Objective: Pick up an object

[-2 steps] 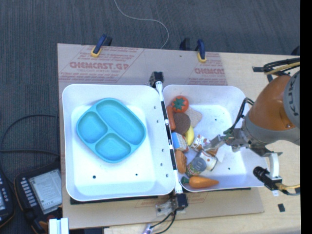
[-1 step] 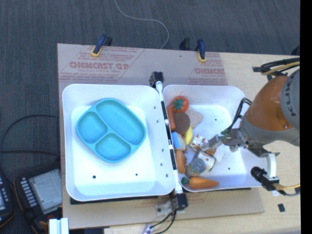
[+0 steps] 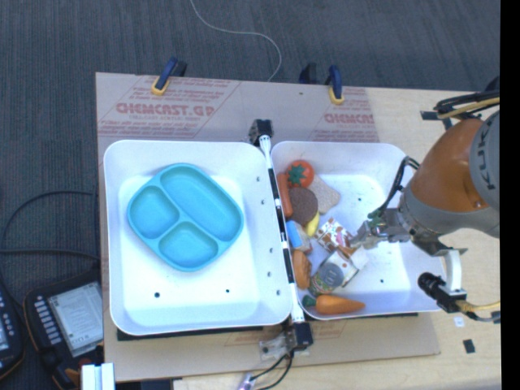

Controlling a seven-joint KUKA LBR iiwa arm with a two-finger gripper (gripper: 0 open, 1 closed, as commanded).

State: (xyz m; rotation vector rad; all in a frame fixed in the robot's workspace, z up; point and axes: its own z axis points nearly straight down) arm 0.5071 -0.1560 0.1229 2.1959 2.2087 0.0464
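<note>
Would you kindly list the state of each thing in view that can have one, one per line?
Blue divided plate: upright in the left bin, compartments bare.
Gripper: low in the right bin, beside the small printed packet; grasp cannot be told.
Carrot: lying flat at the right bin's near edge.
Tomato: resting at the pile's far end.
Round tin: lying tilted among the pile.

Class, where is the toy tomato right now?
The tomato sits in the right bin, near its top-left corner by the divider, just above the brown disc.
</note>
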